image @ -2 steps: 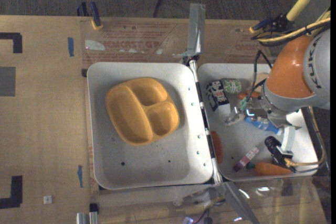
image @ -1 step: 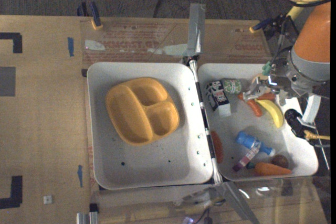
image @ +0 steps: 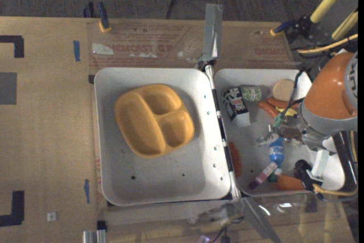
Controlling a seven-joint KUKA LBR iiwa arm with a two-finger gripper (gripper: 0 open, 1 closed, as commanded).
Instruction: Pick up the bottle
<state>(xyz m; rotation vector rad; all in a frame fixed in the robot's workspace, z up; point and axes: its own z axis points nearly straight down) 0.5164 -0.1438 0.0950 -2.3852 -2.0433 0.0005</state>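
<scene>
The bottle [image: 276,153] is a small clear one with a blue label, lying in the right bin [image: 250,139] near its middle. My gripper [image: 274,135] hangs just over the bottle's far end, reaching in from the right under the grey wrist and orange band. From this angle the gripper overlaps the bottle's top, and I cannot tell whether it touches it.
Around the bottle lie a purple marker [image: 264,174], an orange carrot [image: 290,182], a black-and-white carton [image: 235,104], a green-labelled jar [image: 251,92], a round bun [image: 282,89] and a red piece [image: 236,160] by the left wall. A yellow divided plate [image: 153,119] sits in the left bin [image: 170,179].
</scene>
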